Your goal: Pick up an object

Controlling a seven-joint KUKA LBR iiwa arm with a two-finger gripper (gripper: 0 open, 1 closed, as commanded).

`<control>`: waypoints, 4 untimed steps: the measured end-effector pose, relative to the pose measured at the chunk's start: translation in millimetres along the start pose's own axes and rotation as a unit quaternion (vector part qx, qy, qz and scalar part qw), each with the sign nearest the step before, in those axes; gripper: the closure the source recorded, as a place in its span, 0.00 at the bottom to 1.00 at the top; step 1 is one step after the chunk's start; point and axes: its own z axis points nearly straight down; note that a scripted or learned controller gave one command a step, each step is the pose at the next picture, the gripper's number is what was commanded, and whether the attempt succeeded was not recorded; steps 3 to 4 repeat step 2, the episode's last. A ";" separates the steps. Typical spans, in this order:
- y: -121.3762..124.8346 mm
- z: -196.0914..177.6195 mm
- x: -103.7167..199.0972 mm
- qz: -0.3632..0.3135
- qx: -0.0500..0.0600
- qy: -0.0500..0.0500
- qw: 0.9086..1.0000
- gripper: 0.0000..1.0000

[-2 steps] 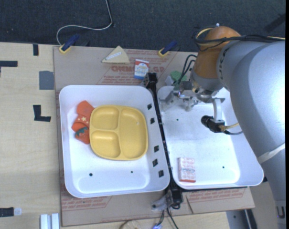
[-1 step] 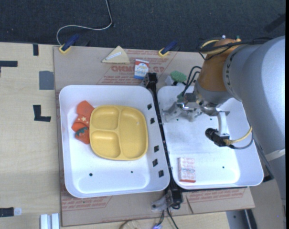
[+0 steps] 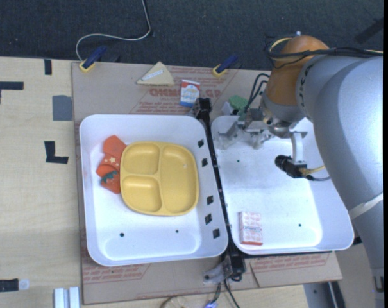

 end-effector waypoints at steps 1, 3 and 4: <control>-0.5 0.3 13.1 0.000 0.001 0.000 1.000 0.00; -29.2 -0.4 8.8 0.000 0.000 -0.001 1.000 0.00; -29.2 -0.4 8.8 0.000 0.000 -0.001 1.000 0.00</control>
